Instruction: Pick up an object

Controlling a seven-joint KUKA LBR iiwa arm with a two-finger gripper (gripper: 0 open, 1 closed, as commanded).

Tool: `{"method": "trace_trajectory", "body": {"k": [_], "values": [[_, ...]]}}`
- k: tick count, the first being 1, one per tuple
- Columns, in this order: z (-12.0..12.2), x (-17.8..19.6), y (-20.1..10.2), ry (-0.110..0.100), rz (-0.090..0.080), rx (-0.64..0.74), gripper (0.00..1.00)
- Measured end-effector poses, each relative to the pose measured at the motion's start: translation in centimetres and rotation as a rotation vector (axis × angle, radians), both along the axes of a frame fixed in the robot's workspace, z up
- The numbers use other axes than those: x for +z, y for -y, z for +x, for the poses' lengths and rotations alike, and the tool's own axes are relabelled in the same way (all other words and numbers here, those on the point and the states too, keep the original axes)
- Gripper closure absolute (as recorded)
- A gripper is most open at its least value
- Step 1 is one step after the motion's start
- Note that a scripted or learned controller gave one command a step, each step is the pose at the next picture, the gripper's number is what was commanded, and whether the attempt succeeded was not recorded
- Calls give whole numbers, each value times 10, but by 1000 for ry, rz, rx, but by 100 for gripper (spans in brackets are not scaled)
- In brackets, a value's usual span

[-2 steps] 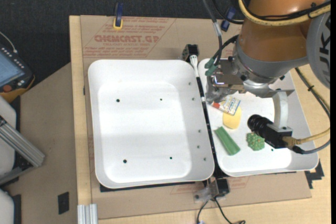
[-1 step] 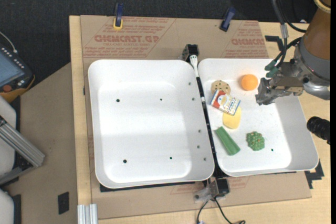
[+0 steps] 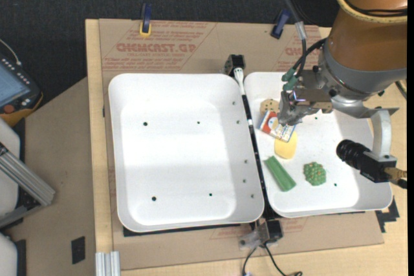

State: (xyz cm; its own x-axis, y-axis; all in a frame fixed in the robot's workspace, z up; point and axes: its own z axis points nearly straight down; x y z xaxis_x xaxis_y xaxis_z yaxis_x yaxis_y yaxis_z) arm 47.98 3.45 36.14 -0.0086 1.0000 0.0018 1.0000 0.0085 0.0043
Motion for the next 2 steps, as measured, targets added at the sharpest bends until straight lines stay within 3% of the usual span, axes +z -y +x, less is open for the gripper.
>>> {"method": "trace_trajectory", "body": {"k": [1,2], "values": [[0,48,-47,2,1,-2,100],[0,6,-7,-10,-3,-13,100]]}}
